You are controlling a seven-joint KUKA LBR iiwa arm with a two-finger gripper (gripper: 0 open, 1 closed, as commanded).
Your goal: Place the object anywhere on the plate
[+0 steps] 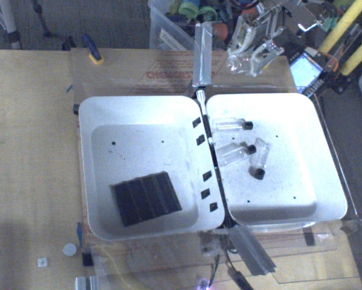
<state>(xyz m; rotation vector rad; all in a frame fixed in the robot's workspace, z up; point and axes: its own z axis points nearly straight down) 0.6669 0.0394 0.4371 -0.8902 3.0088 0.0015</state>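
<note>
Camera view: three clear plastic vials with black caps [244,150] lie right of the dark ribbed rectangular plate [145,198], none placed; gripper [257,58] empty, fingers apart.

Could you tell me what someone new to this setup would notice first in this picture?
Probably the dark ribbed plate, lying at a slant in the near part of the left bin, the one dark shape against all that white. Next come three clear vials with black caps, loosely clustered in the left half of the right bin. The gripper hangs above the bench beyond the right bin.
</note>
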